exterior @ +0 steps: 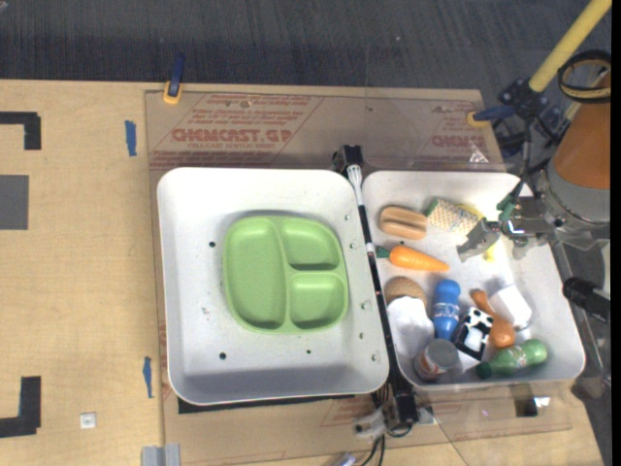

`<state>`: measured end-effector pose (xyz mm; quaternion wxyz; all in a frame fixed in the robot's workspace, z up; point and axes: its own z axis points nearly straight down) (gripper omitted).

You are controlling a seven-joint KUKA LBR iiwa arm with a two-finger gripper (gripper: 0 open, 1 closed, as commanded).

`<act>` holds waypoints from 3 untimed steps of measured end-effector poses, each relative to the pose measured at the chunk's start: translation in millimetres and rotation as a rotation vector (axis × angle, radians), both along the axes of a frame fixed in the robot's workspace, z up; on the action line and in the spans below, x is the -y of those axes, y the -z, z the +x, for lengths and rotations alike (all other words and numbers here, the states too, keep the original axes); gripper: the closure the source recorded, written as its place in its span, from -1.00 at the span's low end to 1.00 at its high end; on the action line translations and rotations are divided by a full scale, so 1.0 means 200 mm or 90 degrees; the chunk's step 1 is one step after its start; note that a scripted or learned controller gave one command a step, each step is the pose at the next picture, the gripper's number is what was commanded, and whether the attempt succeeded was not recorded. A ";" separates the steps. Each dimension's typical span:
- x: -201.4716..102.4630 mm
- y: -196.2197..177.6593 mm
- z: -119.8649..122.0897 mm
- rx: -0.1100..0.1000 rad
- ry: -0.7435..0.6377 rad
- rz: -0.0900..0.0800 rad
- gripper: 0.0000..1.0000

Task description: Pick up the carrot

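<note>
From my remote station I see two shallow white bins side by side. The left bin point(184, 289) holds a green divided plate point(286, 273). The right bin point(568, 343) is crowded: the carrot point(417, 257) lies near its left wall, below a hot dog point(403, 221), with a blue bottle point(445, 308), a green bottle point(514, 357) and a black-and-white die point(475, 330) nearer the front. The gripper point(482, 238) hovers to the right of the carrot, apart from it; I cannot tell how its jaws stand.
</note>
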<state>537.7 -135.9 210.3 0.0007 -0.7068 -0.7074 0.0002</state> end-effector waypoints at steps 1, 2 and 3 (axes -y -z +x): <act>-0.16 0.55 0.04 0.003 -0.030 -0.001 -1.00; -0.17 0.61 0.20 0.004 0.160 -0.001 -1.00; -0.16 0.61 0.32 -0.001 0.411 0.000 -1.00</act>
